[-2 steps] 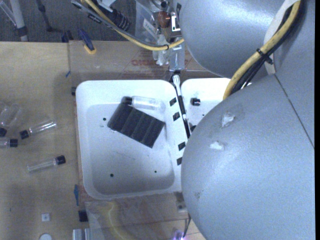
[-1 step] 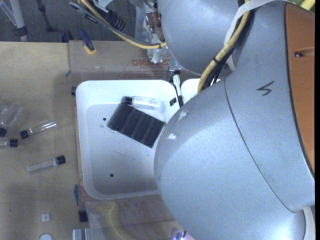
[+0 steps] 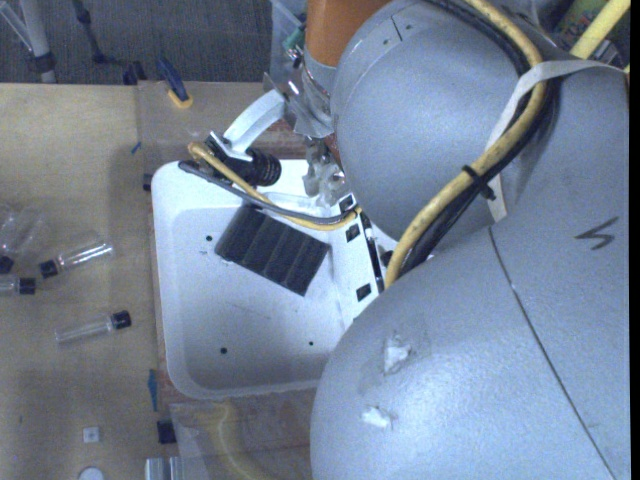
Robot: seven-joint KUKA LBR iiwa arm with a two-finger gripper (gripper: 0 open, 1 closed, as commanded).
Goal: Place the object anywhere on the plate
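Fingers: open or holding anything, I cannot tell. The gripper (image 3: 322, 180) hangs at the bin's (image 3: 190, 358) far edge, so a grasp needs confirming first.

The grey arm (image 3: 480, 248) fills the right half of the camera view, its orange band (image 3: 345, 13) near the top. Yellow cables (image 3: 480, 173) run across its casing. Below it a white bin (image 3: 190, 308) holds a black ribbed object (image 3: 272, 251), lying flat and tilted. On the wooden surface (image 3: 70, 138) left of the bin lie clear vials with black caps (image 3: 92, 326).
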